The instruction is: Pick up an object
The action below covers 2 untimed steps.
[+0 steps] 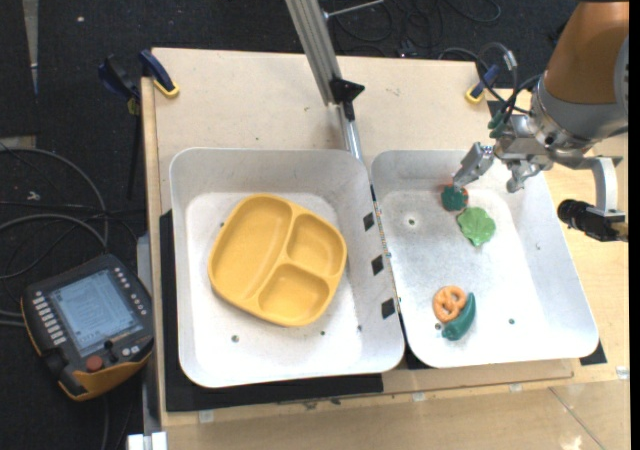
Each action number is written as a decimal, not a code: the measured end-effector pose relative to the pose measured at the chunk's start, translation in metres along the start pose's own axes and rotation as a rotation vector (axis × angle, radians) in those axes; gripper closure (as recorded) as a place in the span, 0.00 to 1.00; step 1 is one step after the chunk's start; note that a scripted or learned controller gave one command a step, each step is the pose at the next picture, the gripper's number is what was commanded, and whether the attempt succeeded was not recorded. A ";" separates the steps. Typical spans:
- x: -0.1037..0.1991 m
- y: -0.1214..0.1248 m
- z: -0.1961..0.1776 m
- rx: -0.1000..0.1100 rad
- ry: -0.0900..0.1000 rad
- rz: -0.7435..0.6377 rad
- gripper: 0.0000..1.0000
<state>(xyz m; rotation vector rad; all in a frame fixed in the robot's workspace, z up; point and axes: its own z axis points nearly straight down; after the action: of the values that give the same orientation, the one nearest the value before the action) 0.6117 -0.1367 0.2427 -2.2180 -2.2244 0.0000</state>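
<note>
Yellow tray [277,260]: three compartments, lying in the left bin [200,188], a little tilted relative to the bin's edges.
Right bin [540,288]: holds three small toys, all well apart from the yellow tray.
Dark green toy [455,198]: at the far side of the right bin, just below the gripper's nearer finger (whether they touch, I cannot tell).
Light green toy [477,226]: just near and right of the dark green toy, lying flat.
Orange and teal toy [453,309]: toward the near side of the right bin, apart from the other two.
Gripper [495,170]: over the far part of the right bin, fingers spread apart, nothing seen between them.
Arm [590,58]: grey with an orange band, reaching in from the right.
Tabletop [250,98]: pale wood, blue and yellow clamps at its far corners.
</note>
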 end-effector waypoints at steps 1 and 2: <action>0.000 0.000 0.000 0.000 0.000 0.000 0.00; -0.005 -0.008 0.059 0.006 0.000 0.004 0.00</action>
<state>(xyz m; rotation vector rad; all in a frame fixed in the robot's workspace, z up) 0.6034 -0.1419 0.1840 -2.2194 -2.2169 0.0067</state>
